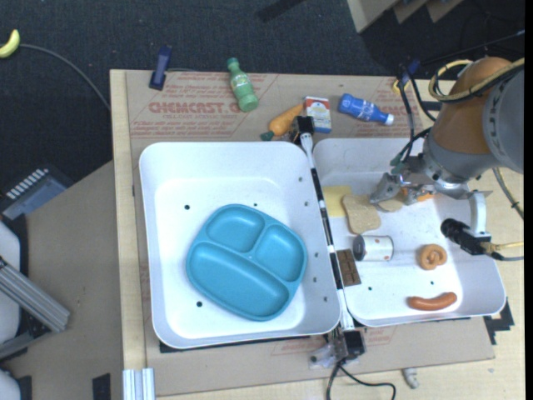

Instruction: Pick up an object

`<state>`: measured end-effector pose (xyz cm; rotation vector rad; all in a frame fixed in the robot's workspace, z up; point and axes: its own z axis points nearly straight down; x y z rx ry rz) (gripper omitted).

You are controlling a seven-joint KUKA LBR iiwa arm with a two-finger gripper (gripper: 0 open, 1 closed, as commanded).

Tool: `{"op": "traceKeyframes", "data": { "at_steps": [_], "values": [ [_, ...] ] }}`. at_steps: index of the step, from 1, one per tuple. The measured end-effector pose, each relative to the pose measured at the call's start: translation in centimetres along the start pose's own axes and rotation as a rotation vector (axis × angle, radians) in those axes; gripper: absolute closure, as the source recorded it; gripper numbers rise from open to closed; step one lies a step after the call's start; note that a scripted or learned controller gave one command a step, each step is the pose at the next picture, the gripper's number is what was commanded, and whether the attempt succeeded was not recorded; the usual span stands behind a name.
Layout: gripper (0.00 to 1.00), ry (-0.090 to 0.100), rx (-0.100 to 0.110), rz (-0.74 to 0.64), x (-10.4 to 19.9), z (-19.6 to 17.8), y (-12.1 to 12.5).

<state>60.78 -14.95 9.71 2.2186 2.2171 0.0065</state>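
My gripper is low over the back of the right bin, at the end of the grey arm with its orange band. It sits just above a tan bread slice and beside a small orange piece. A yellow cheese slice lies to its left. Nearer the front of the bin are a white can on its side, a brown donut and a red sausage. I see nothing clearly lifted off the bin floor.
The left bin holds a blue divided plate. Behind the bins on the bench lie a green bottle, a blue bottle, an orange carrot, a small carton and a dark blue item.
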Motion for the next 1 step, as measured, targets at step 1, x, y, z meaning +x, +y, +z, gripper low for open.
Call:
{"op": "traceKeyframes", "data": {
  "at_steps": [1],
  "values": [
    [1.0,0.002,0.005,-0.003,9.88,-8.83,-4.06]
  ]
}}
